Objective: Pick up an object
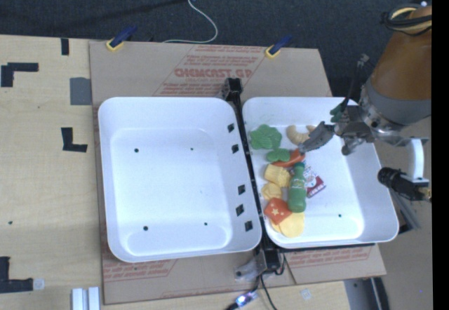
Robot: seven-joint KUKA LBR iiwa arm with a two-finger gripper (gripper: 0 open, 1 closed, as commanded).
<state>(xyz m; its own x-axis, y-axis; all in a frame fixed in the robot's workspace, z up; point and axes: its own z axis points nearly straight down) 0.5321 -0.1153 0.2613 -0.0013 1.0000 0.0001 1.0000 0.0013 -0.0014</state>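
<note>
Currently: toy pile (286, 182) hugs the right bin's (351, 189) left wall, by the divider | green bottle (297, 191) upright-ish mid-pile, red star piece (276, 210) and yellow pieces (276, 175) around it, green leafy piece (265, 137) toward the far edge | gripper (317, 137) over the pile's far-right side, finger spacing: cannot tell | left bin (168, 175) alongside

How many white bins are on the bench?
2: the left bin and the right bin, side by side; the toys lie in the right one.
</note>
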